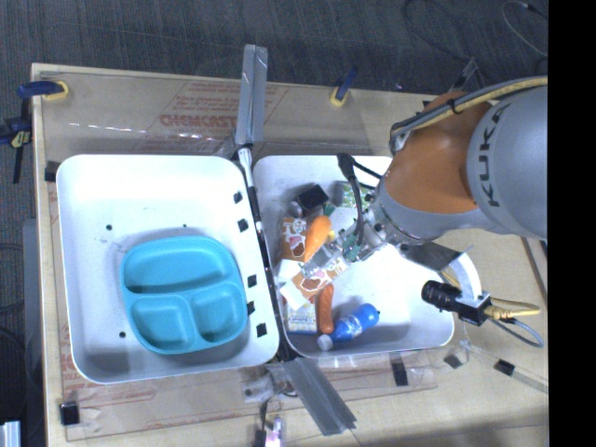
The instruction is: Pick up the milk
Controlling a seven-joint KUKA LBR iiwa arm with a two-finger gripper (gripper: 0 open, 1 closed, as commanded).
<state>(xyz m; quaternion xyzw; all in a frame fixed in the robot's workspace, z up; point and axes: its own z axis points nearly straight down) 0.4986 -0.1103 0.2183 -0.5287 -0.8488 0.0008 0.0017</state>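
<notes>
Milk first: small white milk carton (300,318), pale w/ some print I can't read, lies flat in the right-hand white bin (424,335), at its near-left corner, close to the wall btwn the two bins. An orange sausage-shaped toy (324,307) lies just beside it on the right. A blue plastic bottle (357,322) w/ a pale cap comes next along the near wall. I take the carton for the milk by shape only.

My gripper (353,246) sits low over the middle of that same bin, above the carton and apart from it. It's in among clutter: an orange carrot (317,233) just to its left, a flat orange-and-white packet (310,273) under its tip. Can't tell how far open it is, the wrist and some green parts blur together there, and can't tell if it touches or holds anything. My grey arm w/ the orange band (430,170) covers the bin's right side. A black object (310,196) lies near the far wall.

The left-hand white bin (84,212) holds a light blue three-compartment plastic tray (184,293), flat, toward the near side.

Both bins rest on a brown bench top (140,110) w/ faded red lettering. Blue clamps (42,89) grip its far edge. A grey metal bar (250,96) runs back from the gap btwn the bins. Floor around is dark grey carpet (140,17).
</notes>
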